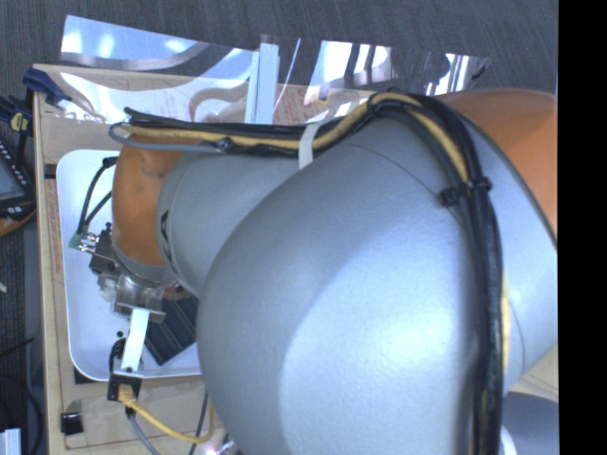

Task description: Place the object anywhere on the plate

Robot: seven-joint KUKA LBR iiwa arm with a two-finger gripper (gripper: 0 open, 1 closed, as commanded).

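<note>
Most of the frame is arm (379, 282) — we see its wrist low over the left bin (71, 254), gripper (128, 297) beside a dark object (175, 335). We cannot tell the claw's state, where the plate lies, or whether placing is done.

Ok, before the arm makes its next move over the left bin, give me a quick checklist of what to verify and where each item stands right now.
1. Arm position: ok. The arm reaches across from the right, its wrist low over the left bin.
2. Gripper state: cannot tell. The gripper is hidden among wrist hardware.
3. Object held: cannot tell. A dark flat object lies in the bin beside the wrist; no grasp is visible.
4. Plate location: cannot tell. The arm covers most of both bins.
5. Cables: ok. The black and yellow cable bundle lies along the arm, tied down.
6. Clear path: cannot tell. The arm blocks the view.
</note>
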